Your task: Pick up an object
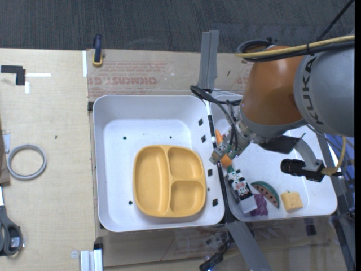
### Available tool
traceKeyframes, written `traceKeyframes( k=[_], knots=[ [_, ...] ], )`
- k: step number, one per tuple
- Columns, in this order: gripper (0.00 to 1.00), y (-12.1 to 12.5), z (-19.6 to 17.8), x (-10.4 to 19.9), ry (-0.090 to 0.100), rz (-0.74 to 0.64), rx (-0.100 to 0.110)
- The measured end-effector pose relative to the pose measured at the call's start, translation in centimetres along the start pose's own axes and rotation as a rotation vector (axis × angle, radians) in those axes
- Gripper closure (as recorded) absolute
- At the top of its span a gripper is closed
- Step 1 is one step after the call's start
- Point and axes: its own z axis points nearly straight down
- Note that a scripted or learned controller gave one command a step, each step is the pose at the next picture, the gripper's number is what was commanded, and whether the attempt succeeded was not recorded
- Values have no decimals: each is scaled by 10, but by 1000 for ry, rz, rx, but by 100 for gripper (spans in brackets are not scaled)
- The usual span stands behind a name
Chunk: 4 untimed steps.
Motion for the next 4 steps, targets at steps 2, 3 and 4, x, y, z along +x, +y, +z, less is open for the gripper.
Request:
traceKeyframes(
  k=[2, 3, 4],
  knots=[
    [0, -79, 12, -28, 0, -160, 0],
    [0, -96, 92, -114, -5, 149, -2],
    [0, -53, 111, -148, -1, 335, 0]
  ],
)
